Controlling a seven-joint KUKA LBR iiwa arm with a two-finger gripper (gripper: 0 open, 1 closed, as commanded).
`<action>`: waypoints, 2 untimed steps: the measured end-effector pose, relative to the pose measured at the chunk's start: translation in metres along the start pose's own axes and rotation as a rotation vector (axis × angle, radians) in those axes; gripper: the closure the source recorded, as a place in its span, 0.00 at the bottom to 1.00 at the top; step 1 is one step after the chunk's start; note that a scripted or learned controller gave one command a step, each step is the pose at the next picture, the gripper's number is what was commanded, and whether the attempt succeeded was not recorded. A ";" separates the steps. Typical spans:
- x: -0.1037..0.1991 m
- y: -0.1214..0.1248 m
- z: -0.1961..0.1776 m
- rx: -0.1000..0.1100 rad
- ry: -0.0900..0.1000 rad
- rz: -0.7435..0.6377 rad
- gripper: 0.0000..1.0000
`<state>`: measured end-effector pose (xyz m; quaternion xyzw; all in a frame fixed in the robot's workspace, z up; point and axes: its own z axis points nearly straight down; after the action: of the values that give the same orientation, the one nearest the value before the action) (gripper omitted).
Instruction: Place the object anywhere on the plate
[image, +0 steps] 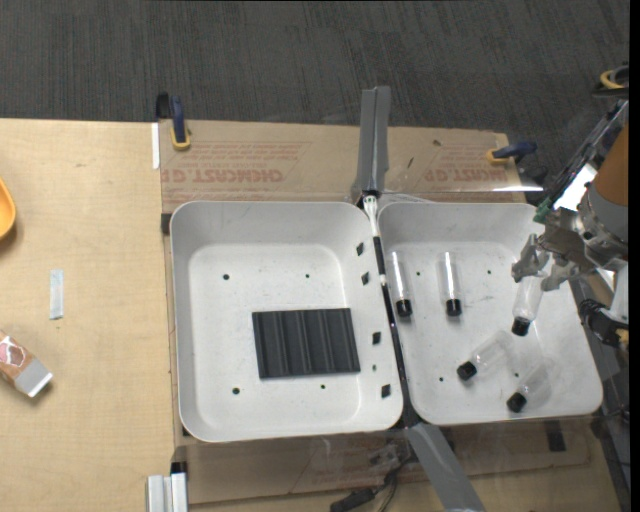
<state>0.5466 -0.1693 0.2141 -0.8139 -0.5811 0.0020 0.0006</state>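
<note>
Tubes (452, 285) in right bin (560, 395), wooden bench (80, 250).

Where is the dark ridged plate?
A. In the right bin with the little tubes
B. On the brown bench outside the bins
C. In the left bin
C: the dark ridged plate lies flat on the floor of the left bin, while the clear tubes lie in the right bin.

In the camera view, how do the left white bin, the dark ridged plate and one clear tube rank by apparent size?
1. Left white bin, the largest.
2. Dark ridged plate, lying inside that bin.
3. Clear tube in the right bin, the smallest.
</note>
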 end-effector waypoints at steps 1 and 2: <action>0.008 -0.057 -0.126 -0.002 0.000 -0.094 1.00; 0.020 -0.080 -0.096 0.000 0.001 -0.191 1.00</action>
<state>0.4779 -0.1241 0.3100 -0.7549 -0.6559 0.0019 0.0011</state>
